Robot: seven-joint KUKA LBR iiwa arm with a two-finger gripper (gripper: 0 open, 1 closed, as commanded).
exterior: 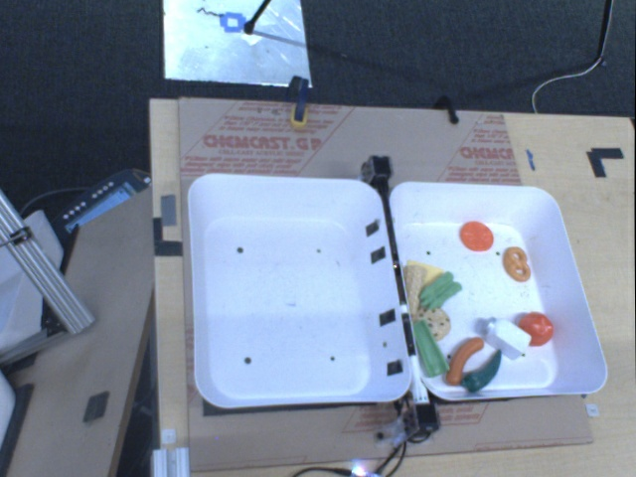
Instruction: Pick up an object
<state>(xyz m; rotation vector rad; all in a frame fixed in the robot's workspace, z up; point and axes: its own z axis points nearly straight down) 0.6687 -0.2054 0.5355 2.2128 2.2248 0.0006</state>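
The right bin (568,256) holds several toy food pieces. A flat red-orange disc (476,236) lies near its back, with a small pretzel-like piece (516,263) to its right. A yellow wedge (421,273) and green leafy pieces (438,290) lie by the bin's left wall. A round tan cookie (434,322) and a green pod (428,348) sit below them. At the front lie an orange sausage (463,359), a dark green pepper (484,373), a white block (507,339) and a red tomato (537,327).
The left bin (214,217) stands beside the right one on a cardboard sheet (258,137). A clamp row (383,266) joins the bins. A shiny metal plate (236,28) lies behind the bench. A metal rail (40,276) slants at the left edge.
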